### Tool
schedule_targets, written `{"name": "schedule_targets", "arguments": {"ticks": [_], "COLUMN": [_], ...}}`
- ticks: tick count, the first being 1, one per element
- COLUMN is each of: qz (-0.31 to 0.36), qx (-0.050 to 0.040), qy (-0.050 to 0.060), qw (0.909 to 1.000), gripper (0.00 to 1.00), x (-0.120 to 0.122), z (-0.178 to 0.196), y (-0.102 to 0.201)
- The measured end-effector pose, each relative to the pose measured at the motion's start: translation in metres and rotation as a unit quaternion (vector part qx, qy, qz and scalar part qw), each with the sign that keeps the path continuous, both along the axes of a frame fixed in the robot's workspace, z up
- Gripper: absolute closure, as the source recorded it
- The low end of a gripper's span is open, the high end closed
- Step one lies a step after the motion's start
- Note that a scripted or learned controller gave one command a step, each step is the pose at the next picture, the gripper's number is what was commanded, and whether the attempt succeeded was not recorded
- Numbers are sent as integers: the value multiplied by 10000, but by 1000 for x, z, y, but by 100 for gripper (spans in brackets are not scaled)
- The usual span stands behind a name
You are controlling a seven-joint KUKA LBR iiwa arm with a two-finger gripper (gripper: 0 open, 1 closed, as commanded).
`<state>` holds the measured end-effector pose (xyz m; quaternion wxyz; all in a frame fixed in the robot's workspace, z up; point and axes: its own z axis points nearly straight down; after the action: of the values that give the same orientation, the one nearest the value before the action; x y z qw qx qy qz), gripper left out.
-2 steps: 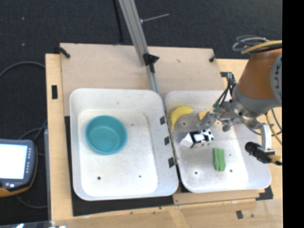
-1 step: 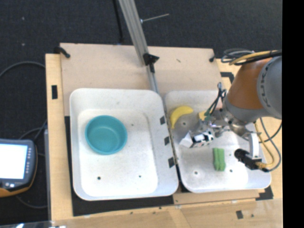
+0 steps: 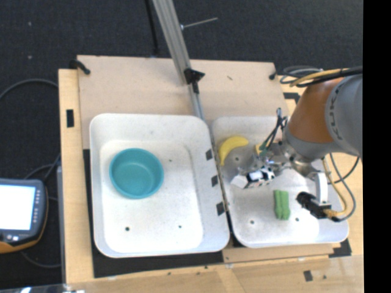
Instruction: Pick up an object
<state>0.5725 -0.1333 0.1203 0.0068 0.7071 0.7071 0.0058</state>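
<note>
My gripper [image 3: 255, 174] reaches down into the right bin [image 3: 305, 237] from the right, below the arm's orange band. A yellow rounded object [image 3: 232, 146] lies just up and left of it, close to the bin's left wall. A green block [image 3: 281, 204] rests on the bin floor, down and right of the gripper and apart from it. A small black and white piece [image 3: 261, 176] sits at the gripper's tip; whether it is an object or part of the tool is unclear.
The left bin [image 3: 183, 224] holds a teal bowl [image 3: 136, 173]. A slanted metal pole [image 3: 177, 41] rises behind the bins. Cables [image 3: 333, 191] hang at the arm's right side. A screen device [image 3: 18, 212] sits off the bench's left edge.
</note>
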Motion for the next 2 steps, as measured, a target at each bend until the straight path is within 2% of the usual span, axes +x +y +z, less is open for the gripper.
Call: {"name": "schedule_targets", "arguments": {"ticks": [1,2], "qz": [-53,14], "qx": [-55,1], "qy": [-72,61], "qw": [9999,10000], "gripper": [100,100], "x": [2,5], "z": [14,57], "y": [-7,-8]}}
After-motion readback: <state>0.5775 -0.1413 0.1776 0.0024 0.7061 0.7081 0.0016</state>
